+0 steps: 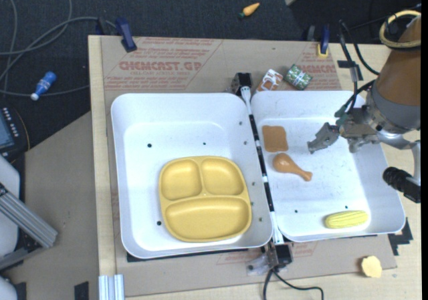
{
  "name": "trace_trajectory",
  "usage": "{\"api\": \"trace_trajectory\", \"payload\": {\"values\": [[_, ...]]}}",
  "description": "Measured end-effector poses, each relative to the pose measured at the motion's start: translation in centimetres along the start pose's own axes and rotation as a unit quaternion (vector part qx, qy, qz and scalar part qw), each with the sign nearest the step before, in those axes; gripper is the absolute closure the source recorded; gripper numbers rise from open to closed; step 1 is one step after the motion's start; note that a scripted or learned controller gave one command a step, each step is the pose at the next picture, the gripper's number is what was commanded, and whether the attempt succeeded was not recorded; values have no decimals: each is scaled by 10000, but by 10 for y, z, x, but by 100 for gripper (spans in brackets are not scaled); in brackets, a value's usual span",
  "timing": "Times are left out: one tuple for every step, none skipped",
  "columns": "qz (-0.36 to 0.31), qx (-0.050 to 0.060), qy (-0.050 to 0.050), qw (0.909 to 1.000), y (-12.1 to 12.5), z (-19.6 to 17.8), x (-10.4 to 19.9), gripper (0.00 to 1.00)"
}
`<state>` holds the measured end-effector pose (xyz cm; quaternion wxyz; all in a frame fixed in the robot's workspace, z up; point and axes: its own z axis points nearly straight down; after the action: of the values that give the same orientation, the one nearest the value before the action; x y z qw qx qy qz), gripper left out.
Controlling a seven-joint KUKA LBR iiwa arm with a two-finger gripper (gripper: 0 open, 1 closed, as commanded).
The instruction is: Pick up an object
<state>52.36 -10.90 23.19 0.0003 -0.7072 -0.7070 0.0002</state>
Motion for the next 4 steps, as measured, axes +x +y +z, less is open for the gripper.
{"api": "trace_trajectory", "payload": {"values": [[18,2,-9,10000,16,147,-19,0],[34,-82,-78,9999,11,141,6,0],[28,-82,-39,10000,11,132,9,100],[25,-69,-33,10000,11,133,10,0]]}}
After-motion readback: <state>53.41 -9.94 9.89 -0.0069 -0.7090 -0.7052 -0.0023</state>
